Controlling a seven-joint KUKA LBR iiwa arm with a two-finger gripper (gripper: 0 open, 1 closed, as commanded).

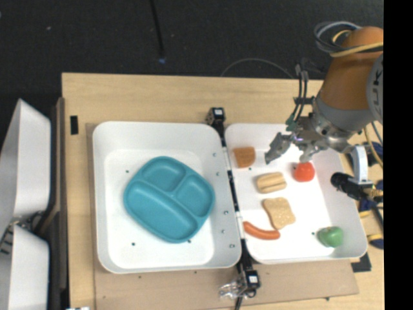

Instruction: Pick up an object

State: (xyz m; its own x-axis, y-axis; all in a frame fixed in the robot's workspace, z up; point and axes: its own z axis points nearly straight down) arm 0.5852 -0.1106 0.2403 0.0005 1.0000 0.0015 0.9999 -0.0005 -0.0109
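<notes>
2 spread, empty fingers of the grey gripper (293, 148) hang over the right white bin (335, 254), the small round red toy tomato (303, 171) at 5 o'clock just beside.

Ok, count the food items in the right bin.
6: brown piece at the top left, bun mid-bin, toast below it, sausage at the lower left, tomato under the tool, green item at the lower right.
</notes>
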